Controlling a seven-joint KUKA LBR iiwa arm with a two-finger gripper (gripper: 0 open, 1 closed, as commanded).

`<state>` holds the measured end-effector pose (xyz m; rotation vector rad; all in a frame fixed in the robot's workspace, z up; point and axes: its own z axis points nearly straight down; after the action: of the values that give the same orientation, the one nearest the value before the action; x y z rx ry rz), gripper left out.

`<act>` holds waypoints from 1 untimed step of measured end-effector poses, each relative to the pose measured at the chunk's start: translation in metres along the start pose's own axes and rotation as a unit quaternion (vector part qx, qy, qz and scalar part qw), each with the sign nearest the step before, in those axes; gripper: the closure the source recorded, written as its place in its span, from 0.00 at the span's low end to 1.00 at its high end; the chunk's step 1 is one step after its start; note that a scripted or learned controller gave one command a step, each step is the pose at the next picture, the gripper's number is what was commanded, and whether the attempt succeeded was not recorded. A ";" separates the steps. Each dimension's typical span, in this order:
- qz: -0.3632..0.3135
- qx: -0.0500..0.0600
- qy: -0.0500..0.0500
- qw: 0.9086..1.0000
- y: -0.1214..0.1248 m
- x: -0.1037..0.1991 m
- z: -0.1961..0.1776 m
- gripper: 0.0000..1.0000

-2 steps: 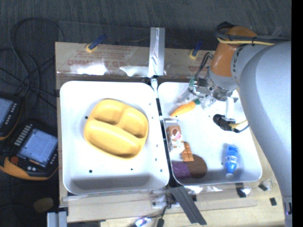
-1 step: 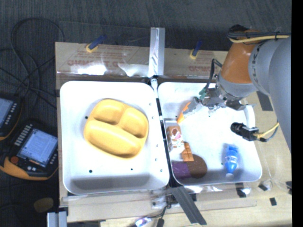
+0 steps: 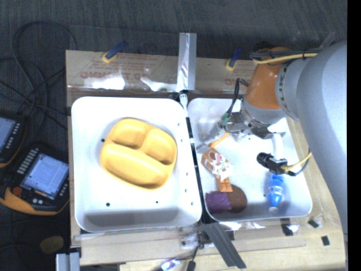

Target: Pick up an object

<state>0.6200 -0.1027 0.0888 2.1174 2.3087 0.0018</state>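
1. Two white bins sit side by side on the desk (image 3: 141, 72), their inner rims meeting along the middle. A strip of desk shows beyond the far edges of the left bin (image 3: 76, 168) and the right bin (image 3: 248, 151).
2. A large yellow lump (image 3: 138, 151) takes up the middle of the left bin. Bare white floor runs all round it, and the widest open room is along the near edge and in the near corners.
3. The arm (image 3: 316, 106) comes in from the right over the right bin's far right corner, with its orange band (image 3: 262, 92) above the far edge.
4. The gripper (image 3: 230, 124) is down in the far left part of the right bin, close to the inner wall. Whether it is apart or together cannot be told from here.
5. A patterned packet (image 3: 216, 162) lies tilted just on the near side of the gripper, beside the inner wall. An orange strip at its far end points toward the gripper; I cannot tell if they touch.
6. A purple and brown thing (image 3: 227, 200) lies in the near left corner of the right bin, close to the near wall and just beside the packet's near end.
7. A blue bottle (image 3: 275, 192) lies near the right bin's near right edge, well apart from the purple and brown thing, with bare floor between them.
8. The floor between the packet and the bottle is bare.
9. A handheld controller (image 3: 36, 176) rests on the dark floor off the desk's left edge, beside loops of cable (image 3: 34, 95).
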 end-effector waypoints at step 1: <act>0.000 0.000 0.000 1.000 0.000 0.000 0.000 0.00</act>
<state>0.6200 -0.1026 0.0888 2.1173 2.3088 0.0020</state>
